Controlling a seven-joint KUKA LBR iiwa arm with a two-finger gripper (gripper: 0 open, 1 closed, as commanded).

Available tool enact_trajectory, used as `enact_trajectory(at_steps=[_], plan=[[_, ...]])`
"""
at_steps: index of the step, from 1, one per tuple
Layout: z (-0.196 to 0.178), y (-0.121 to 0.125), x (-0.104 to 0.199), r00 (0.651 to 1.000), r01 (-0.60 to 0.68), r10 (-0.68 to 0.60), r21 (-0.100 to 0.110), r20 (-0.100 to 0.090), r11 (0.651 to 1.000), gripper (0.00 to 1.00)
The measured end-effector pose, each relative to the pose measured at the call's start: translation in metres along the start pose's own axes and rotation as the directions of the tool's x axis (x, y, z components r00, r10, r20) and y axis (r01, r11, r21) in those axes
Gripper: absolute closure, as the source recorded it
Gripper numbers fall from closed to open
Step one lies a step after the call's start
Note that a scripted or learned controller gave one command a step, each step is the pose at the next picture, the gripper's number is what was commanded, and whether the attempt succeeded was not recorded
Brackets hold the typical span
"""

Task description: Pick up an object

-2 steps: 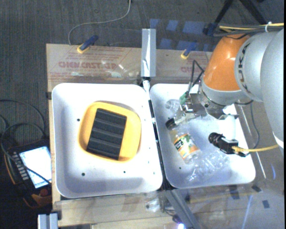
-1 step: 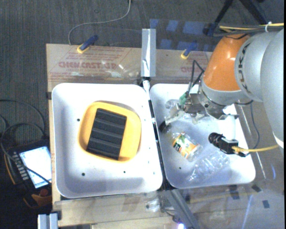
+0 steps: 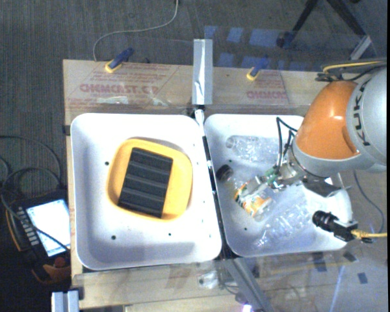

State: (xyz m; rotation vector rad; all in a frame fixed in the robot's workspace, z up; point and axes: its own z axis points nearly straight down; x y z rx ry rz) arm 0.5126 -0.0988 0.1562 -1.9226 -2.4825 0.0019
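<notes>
Two bins (image 3: pixel 84 194) on desk. Hand (image 3: pixel 273 177) low in right bin, over orange packet (image 3: pixel 253 200); grip state unclear. Risk: clear wrappers nearby crowd packet, grasp may slip or miss.

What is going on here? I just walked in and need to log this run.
The grey KUKA arm with the orange band reaches from the right over the right white bin, its hand low among clear plastic pieces and an orange-and-green packet. Whether it holds anything is unclear. The left white bin holds a yellow tray with a black ribbed block.
</notes>
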Motion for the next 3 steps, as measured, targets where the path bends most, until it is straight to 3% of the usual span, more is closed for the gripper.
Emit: enact_trajectory(at_steps=[1,2,3], plan=[[0.063,-0.009,-0.005,0.999,-0.039,0.039,-0.020,0.007,0.999,0.00],[0.055,-0.009,-0.005,0.999,-0.039,0.039,-0.019,0.006,0.999,1.00],[-0.027,0.087,0.016,0.999,-0.033,0.033,0.001,0.003,0.999,1.00]])
